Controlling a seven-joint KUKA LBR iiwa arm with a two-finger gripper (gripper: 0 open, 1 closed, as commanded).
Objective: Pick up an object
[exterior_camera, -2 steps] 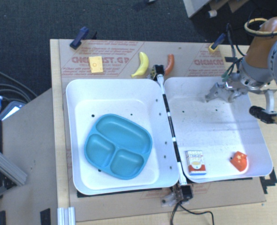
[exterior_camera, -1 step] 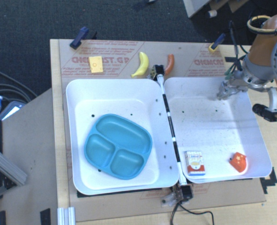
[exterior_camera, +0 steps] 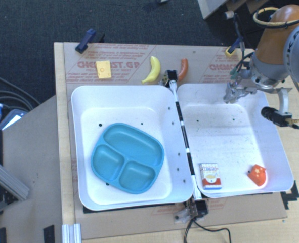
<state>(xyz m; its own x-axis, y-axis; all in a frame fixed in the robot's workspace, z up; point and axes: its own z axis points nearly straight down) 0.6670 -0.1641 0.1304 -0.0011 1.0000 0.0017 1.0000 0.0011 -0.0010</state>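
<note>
Reaching in from the upper right of the frame, the arm point(exterior_camera: 283, 34) holds its gripper point(exterior_camera: 233, 96) over the top edge of the right bin point(exterior_camera: 225, 130); whether the fingers are spread or pressed together I cannot tell, and nothing shows between them. Low in that bin lie a small carton point(exterior_camera: 210, 176) and, right of it, a red-orange toy point(exterior_camera: 257, 175), both well apart from the gripper. A blue tray point(exterior_camera: 127, 157) fills the left bin point(exterior_camera: 83, 110). Above the bins sit a banana point(exterior_camera: 152, 70) and a sausage point(exterior_camera: 182, 69).
</note>
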